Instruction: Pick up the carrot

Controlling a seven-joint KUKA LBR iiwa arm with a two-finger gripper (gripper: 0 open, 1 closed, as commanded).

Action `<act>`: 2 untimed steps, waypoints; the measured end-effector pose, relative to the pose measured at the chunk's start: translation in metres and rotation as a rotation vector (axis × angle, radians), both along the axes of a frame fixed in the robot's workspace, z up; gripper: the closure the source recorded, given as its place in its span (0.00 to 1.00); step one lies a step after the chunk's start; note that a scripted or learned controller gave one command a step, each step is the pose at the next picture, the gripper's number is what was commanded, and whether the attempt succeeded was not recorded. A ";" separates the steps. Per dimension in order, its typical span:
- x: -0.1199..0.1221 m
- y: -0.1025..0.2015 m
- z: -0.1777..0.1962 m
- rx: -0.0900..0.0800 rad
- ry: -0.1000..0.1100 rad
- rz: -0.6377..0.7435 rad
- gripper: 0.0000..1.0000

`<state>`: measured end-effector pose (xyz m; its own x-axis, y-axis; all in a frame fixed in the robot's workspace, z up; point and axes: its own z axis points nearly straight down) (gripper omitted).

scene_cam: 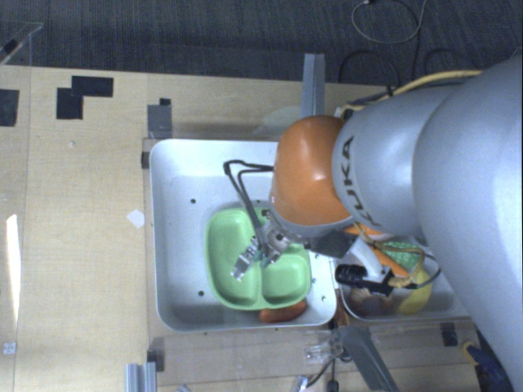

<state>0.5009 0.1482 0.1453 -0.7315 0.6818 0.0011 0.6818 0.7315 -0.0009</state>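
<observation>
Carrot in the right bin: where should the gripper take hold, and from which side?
Probably the exposed stretch of the carrot, across its narrow width, coming down from above: it lies long, thin and slanted among other items, partly under the arm, so side approaches look blocked. The gripper is over the green dish.

Pale wooden bench (73, 260) with black patches (82, 95); dark carpet (180, 15) behind, cables (391, 19) looped on it

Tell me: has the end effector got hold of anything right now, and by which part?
Nothing shows between the fingers of the end effector; it hangs over the green divided dish in the left bin.
</observation>
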 end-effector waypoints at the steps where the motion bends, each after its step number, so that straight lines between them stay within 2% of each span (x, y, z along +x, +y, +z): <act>1: 0.026 0.084 0.061 0.002 -0.004 0.071 0.00; 2: 0.027 0.085 0.070 0.002 -0.006 0.076 1.00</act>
<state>0.5278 0.2334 0.2151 -0.7814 0.6241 -0.0022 0.6240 0.7814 0.0047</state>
